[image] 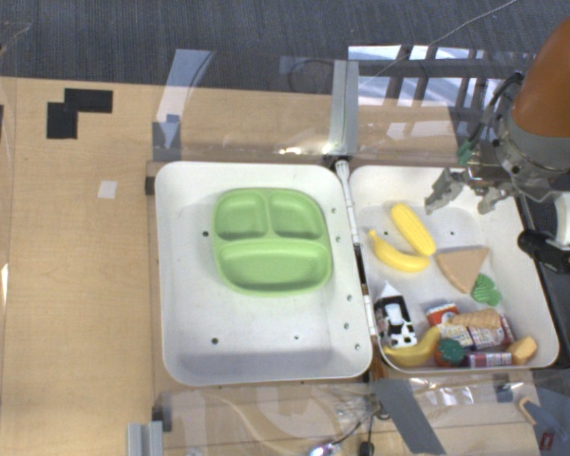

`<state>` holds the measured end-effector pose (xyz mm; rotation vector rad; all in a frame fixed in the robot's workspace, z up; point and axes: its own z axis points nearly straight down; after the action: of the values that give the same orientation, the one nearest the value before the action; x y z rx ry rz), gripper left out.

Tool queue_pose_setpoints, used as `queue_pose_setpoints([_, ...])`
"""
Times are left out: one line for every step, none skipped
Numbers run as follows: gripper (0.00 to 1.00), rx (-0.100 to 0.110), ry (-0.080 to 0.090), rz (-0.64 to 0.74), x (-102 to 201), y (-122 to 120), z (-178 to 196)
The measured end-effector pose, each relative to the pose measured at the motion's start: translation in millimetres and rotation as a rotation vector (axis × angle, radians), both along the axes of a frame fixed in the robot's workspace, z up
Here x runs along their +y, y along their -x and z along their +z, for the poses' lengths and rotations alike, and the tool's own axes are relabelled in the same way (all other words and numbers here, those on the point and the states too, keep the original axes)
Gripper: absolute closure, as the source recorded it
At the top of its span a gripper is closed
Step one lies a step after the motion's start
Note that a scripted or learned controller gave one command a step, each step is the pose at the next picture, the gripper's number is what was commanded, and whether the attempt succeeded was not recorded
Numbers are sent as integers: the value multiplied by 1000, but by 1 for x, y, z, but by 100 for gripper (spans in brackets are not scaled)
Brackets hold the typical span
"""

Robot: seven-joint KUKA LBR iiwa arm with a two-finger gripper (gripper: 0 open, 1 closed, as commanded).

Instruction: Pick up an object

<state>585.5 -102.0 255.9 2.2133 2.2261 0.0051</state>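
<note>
The gripper [466, 195] hangs over the right bin [548, 326] near its twelve o'clock edge, fingers spread apart and clasping nothing. The grey arm [551, 112] with its orange band comes in from three o'clock.

Just below the gripper, toward seven o'clock of it, lies a corn cob [412, 229], and touching that at its eight o'clock side is a banana [396, 255]. A tan wedge [463, 268] sits at about four o'clock from the corn, with a green piece [485, 290] just beside it. Along the bin's six o'clock edge there is a crowded heap: a black-and-white carton [393, 318], a yellow piece [410, 351] under it, and packets [477, 331] and small bits running toward five o'clock.

The left bin [185, 350] carries a green divided plate [269, 238], sitting a little toward twelve o'clock of centre.
</note>
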Motion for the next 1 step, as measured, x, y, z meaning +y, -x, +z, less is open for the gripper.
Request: queue_pose_setpoints([0, -3, 2, 167, -8, -4, -163])
